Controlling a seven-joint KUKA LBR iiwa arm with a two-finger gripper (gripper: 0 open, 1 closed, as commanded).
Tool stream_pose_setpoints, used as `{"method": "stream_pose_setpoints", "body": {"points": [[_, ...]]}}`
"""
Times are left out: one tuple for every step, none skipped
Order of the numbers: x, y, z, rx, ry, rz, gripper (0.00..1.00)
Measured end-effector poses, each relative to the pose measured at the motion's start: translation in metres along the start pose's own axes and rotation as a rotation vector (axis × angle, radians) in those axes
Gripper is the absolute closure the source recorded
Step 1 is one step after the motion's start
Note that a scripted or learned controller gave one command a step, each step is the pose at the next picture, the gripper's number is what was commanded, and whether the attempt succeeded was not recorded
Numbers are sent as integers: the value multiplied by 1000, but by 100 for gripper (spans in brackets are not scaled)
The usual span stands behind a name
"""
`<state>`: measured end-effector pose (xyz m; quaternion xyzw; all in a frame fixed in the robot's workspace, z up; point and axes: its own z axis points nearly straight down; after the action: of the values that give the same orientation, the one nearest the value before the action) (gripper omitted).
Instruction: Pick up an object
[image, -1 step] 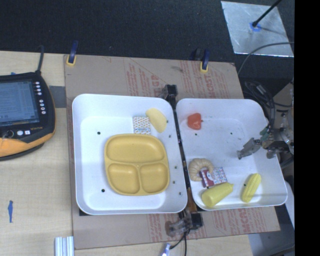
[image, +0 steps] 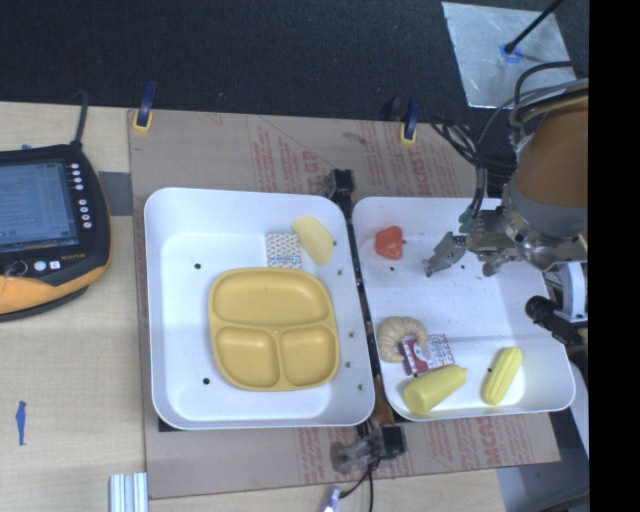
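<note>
The pincer hangs over the right bin, fingers spread and holding nothing, pointing toward the red toy just beside it (a likely target).

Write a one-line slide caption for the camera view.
KUKA arm's gripper hovers over the right bin beside a red toy; a yellow divided tray sits in the left bin.

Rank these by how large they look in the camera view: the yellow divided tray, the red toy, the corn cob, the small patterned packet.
1. yellow divided tray
2. corn cob
3 and 4. small patterned packet and red toy look alike, so no ranking.
</note>
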<state>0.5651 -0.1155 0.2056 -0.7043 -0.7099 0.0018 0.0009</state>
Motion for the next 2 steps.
{"method": "stream_pose_setpoints", "body": {"points": [[24,70,9,-1,2,3,0],[12,91,106,1,0,2,0]]}}
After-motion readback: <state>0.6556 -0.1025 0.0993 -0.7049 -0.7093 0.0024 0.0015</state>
